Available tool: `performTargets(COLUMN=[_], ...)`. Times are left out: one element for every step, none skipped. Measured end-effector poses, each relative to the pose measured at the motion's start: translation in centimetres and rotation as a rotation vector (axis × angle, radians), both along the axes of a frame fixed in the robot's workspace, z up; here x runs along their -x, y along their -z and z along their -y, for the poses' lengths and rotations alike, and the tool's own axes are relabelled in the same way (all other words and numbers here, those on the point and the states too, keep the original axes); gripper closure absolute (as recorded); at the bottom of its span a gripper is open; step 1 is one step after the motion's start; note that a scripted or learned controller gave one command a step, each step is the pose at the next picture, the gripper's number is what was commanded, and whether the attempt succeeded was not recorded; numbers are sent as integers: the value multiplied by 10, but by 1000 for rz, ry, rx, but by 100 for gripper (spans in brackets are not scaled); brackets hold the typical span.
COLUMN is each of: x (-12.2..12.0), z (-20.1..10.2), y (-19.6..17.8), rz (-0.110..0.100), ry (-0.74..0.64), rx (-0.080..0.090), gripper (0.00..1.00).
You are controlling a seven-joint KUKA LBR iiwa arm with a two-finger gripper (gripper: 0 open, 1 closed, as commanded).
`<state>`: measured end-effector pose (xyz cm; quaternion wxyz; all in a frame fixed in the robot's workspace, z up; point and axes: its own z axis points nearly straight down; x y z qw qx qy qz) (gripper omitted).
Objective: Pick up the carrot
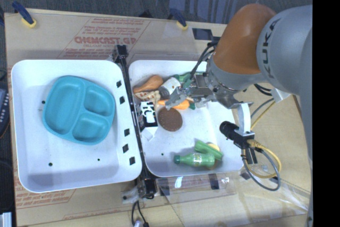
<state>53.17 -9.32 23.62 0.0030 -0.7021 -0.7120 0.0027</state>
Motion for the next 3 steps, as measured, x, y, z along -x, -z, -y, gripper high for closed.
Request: performTargets(x=[-39,-81,-16], z=[82,29,16], y=[12,120,131], rz=[2,-3,40], ry=[-149,52,362], rx=[3,-1,8], gripper=[0,0,0])
